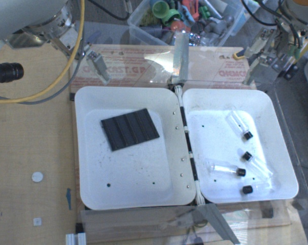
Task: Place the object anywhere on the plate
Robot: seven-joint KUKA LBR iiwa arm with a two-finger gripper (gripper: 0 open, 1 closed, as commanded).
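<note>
A dark ribbed rectangular plate lies flat in the upper middle of the left bin. Several clear tubes with black caps lie scattered in the right bin: one near its upper middle, one lower down, and others toward the lower right. My gripper hangs beyond the far right corner of the right bin, outside both bins and well away from the tubes and the plate. Nothing shows between its fingers.
A clear box of colourful toys stands behind the bins. A transparent panel runs along the bins' far edge. A yellow cable curves over the bench at left, beside a black cylinder.
</note>
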